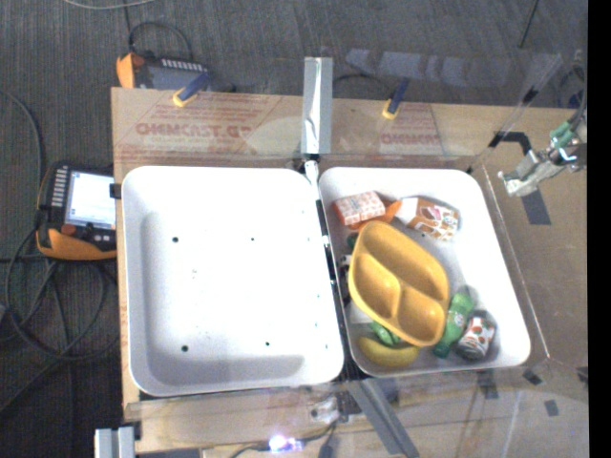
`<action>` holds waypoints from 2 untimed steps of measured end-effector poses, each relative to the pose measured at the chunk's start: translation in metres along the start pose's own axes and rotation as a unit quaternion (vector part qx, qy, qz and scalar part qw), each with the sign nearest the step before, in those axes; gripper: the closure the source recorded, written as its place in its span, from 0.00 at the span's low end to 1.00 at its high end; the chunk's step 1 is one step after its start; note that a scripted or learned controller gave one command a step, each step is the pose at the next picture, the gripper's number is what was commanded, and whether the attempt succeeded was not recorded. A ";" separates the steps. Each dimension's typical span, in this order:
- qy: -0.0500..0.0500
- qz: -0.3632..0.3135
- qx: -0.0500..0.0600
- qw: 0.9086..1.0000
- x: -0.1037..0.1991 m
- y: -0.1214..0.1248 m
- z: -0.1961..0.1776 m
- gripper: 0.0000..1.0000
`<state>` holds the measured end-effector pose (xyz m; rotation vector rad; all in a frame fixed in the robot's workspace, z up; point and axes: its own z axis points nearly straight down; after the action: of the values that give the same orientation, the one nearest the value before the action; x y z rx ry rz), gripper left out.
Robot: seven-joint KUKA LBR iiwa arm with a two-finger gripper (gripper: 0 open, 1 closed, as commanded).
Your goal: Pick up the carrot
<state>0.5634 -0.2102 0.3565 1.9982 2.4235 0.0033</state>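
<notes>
Gripper (540,172): at bench's right edge, finger state unclear.
Carrot (391,208): left of gripper, in right bin (496,227), beside yellow divided tray (398,281).

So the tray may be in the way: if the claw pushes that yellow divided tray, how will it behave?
Probably stiff and light: the yellow tray looks like thin moulded plastic. It lies tilted on other items, such as the yellow banana-like piece, so it would likely rock or slide rather than stay put. Its smooth surface may be slippery.
</notes>
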 end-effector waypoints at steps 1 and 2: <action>0.000 -0.002 0.000 1.000 0.001 0.002 -0.009 1.00; -0.001 0.143 0.002 0.990 -0.012 -0.006 0.036 1.00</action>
<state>0.5598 -0.2233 0.3202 2.3251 2.1135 -0.0019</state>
